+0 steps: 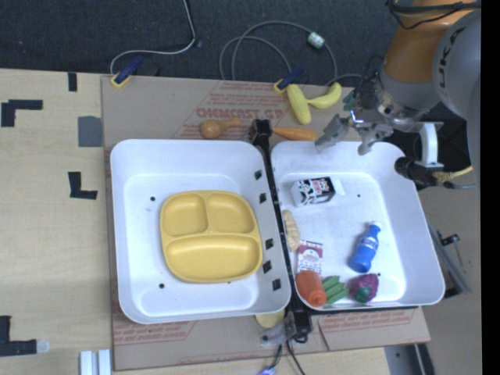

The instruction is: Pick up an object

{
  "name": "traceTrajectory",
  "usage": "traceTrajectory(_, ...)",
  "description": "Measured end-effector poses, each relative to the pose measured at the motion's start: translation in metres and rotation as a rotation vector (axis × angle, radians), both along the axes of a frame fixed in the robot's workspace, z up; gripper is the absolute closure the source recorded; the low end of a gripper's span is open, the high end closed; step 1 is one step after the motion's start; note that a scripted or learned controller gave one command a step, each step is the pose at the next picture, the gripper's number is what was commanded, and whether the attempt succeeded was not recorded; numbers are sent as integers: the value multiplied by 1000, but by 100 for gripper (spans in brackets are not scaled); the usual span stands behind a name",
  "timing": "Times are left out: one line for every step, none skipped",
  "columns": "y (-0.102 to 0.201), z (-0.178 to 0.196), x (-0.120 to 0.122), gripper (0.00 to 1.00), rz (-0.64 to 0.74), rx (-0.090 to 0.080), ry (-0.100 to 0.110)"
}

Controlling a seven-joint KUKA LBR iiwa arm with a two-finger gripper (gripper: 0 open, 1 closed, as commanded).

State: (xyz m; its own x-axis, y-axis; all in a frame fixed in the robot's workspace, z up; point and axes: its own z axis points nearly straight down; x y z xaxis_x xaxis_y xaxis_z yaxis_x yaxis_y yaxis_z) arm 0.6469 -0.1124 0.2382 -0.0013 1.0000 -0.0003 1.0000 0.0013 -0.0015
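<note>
Hovering gripper (349,137) over right bin (406,209) rim | fingers apart, holding nothing | arm cropped top right

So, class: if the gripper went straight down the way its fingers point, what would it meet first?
Probably the far rim of the right bin: the open gripper hangs right above it. The milk carton lies nearer the camera. Depth is unclear.

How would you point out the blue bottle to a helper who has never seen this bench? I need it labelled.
Look in the right bin, the one without the yellow plate. Go toward its near right corner: the blue bottle lies alone on the white floor, just above a purple fruit. It is the sole blue thing there, with a darker blue cap.
</note>
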Motion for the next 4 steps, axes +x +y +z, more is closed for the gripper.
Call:
traceTrajectory(-14,-162,7,0,0,-3,0)
traceTrajectory(11,-152,-42,0,0,-2,-4)
traceTrajectory(2,-153,-8,0,1,0,-4)
traceTrajectory(18,-153,22,0,3,-2,0)
